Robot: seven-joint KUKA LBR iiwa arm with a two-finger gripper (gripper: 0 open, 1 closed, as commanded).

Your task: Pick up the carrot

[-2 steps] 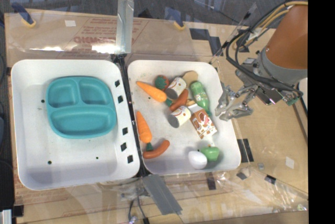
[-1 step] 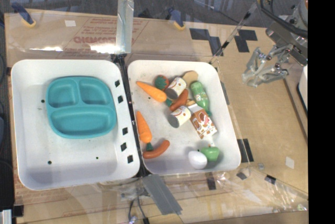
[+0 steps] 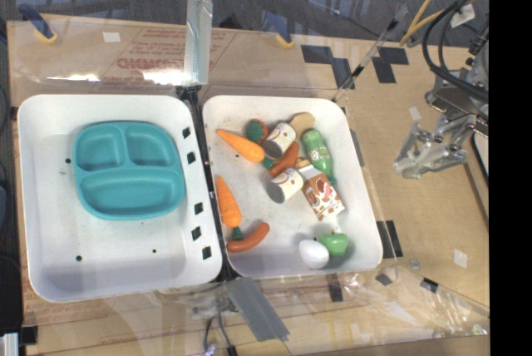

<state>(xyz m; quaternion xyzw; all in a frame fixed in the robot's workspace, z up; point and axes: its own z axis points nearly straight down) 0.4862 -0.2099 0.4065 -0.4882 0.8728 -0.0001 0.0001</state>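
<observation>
Left bin (image 3: pixel 50 263) has just one thing in it, a teal divided plate (image 3: pixel 127 169) sitting toward its far left corner.

Right bin (image 3: pixel 359 180) is the busy one. I count two carrots: one carrot (image 3: pixel 227 203) lies along the left wall, green top pointing at the near edge, and a second carrot (image 3: pixel 241 145) sits slantwise near the far left corner. Both look like toy food, so my guess is light, stiff and a bit slick, tapering to a point. I'd grab across the thick middle, not the tip.

Also two sausages, one sausage (image 3: pixel 249 237) touching the wall carrot's green end, the other (image 3: pixel 283 159) mid-bin. Two little cans (image 3: pixel 285 185), one green bottle (image 3: pixel 317 150), one printed carton (image 3: pixel 322 198), one white egg (image 3: pixel 313 253) beside a green veg (image 3: pixel 337 243) at the near right corner.

The pincer (image 3: pixel 432 150) hovers over the tabletop, well apart from the bin's right edge, grasping nothing; can't tell if it's released or clenched.
</observation>
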